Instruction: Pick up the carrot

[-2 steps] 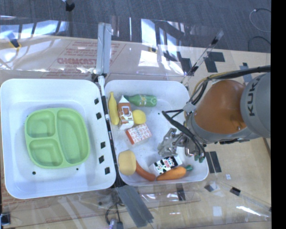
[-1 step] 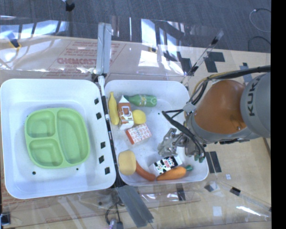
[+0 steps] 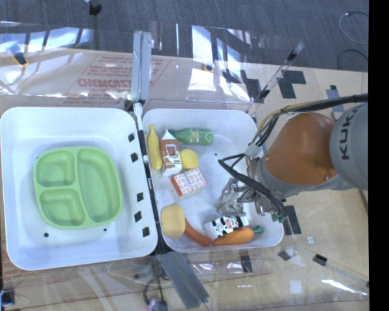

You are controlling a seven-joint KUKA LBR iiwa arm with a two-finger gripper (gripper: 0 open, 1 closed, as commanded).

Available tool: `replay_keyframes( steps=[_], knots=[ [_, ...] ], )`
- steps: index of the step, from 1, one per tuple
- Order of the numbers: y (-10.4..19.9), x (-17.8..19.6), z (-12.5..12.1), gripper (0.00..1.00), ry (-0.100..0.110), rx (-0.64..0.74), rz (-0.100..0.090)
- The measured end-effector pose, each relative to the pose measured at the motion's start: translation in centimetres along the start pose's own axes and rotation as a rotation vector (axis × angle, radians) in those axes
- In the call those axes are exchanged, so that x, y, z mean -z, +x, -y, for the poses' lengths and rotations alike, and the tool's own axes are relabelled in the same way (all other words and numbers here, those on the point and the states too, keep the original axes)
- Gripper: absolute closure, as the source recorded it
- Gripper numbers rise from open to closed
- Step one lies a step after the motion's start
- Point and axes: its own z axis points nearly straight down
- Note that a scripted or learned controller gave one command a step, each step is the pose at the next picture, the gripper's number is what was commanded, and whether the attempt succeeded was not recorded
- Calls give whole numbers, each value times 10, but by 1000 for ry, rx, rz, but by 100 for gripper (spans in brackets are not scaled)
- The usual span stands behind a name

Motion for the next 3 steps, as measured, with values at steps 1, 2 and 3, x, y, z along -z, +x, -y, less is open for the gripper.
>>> replay_keyframes(
  steps=[1,2,3],
  knots=[
    [-2,1,-2,0,0,350,8],
    [-9,-1,-2,0,-3,594,3],
    [-9,0,-3,0,-1,754,8]
  ],
)
